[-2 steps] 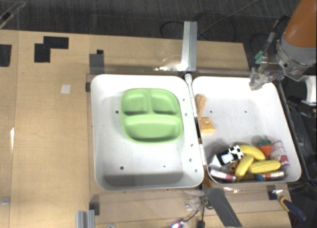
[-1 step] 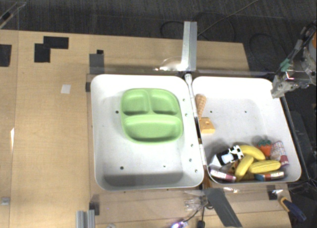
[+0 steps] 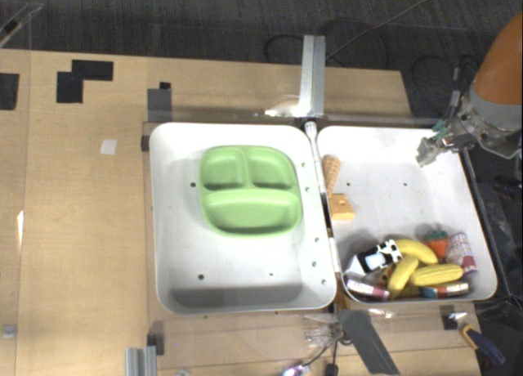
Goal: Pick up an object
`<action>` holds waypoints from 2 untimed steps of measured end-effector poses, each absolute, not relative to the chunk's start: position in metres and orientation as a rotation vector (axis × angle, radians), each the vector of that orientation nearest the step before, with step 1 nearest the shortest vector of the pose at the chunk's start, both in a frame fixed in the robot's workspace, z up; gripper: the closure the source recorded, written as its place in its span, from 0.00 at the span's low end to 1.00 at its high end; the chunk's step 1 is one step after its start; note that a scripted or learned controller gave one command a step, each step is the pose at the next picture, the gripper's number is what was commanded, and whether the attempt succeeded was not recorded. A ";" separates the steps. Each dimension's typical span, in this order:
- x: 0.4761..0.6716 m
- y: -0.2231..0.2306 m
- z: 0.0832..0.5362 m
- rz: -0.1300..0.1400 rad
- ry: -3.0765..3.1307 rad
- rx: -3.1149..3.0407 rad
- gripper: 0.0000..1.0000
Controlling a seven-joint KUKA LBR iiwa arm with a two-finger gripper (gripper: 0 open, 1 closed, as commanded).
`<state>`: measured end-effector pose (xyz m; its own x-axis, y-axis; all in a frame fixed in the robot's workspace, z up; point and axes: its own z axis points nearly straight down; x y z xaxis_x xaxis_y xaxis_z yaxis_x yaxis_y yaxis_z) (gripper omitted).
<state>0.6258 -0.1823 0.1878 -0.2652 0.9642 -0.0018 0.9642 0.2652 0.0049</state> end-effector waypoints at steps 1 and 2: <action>0.626 -0.182 0.188 0.005 2.495 1.902 0.00; 0.656 -0.159 0.089 0.008 2.582 1.770 0.00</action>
